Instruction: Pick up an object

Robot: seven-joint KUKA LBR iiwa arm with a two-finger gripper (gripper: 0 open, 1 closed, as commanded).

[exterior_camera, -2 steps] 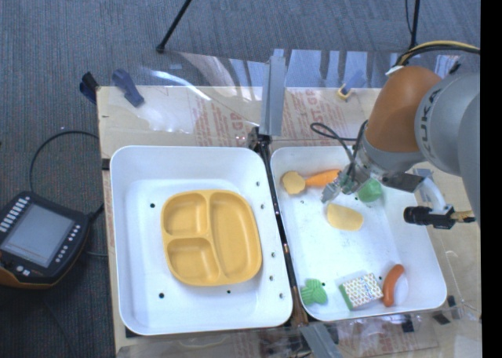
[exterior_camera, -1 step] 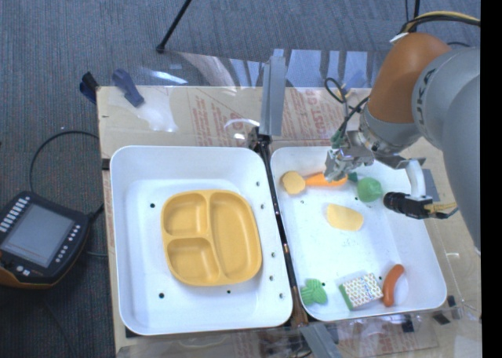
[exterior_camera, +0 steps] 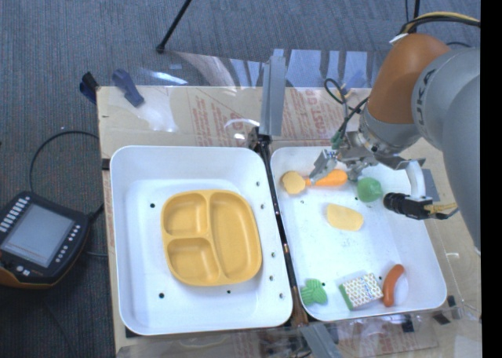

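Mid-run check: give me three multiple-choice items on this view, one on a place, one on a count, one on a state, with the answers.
1. Where does the yellow divided plate lie?
A. left bin
B. right bin
C. on the floor

2. How many compartments does that plate have?
A. two
B. three
C. five

3. How does the orange carrot-like toy stand to the pincer?
A. lifted high above the bin
B. low in the right bin, right by the pincer
C. on the plate

Answers: 1 A, the plate sits in the left bin. 2 B, its ridges mark off three wells. 3 B, the toy shows at the far end of the right bin, under the pincer.
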